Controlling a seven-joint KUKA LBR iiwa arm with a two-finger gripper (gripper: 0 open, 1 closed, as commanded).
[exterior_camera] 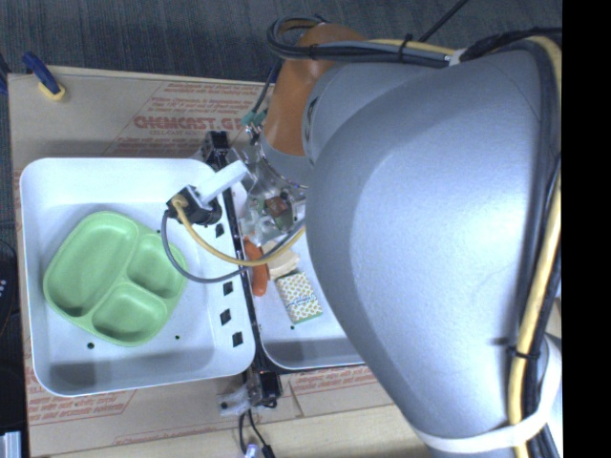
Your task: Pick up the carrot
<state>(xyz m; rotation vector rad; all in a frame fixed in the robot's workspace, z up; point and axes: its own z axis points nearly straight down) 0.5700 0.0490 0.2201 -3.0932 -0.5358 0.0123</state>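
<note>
The carrot, a small orange stick, lies in the right bin close to the wall shared with the left bin. My gripper hangs just above the carrot's upper end, its clear housing and cables hiding that end. The orange band of the wrist sits behind it, and the big grey arm covers most of the right bin.
A green three-compartment plate rests in the left bin. A small patterned box lies beside the carrot on its right. A yellow-and-black cable loops over the left bin's right side. A blue clip sits at the bench's far left corner.
</note>
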